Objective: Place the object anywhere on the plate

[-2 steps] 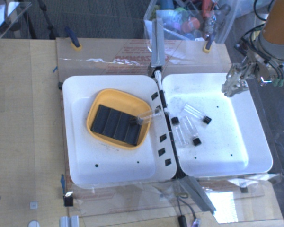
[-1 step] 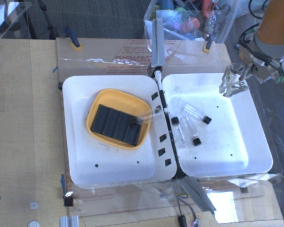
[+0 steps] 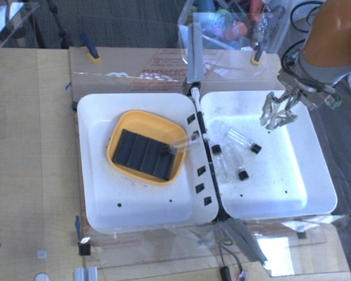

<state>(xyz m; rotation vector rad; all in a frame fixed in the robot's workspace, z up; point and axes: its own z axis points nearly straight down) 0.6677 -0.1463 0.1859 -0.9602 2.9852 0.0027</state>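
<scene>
Bench (image 3: 29, 157) carries two white bins. Left bin (image 3: 99, 204) holds a yellow plate (image 3: 145, 117) with a dark ridged insert (image 3: 143, 153); a clear tube (image 3: 178, 145) rests on the plate's right rim. Right bin (image 3: 292, 180) holds several clear tubes (image 3: 231, 157) with black caps, grouped at its left side. Hand (image 3: 276, 120) hovers near that bin's upper edge, carrying nothing; finger spread cannot be told.

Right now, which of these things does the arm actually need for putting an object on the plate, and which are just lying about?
Needed:
yellow rounded plate bearing a dark ridged slab
clear plastic tubes with black caps
two-finger gripper

Lying about:
clear box of colourful bits
blue clamp
</scene>
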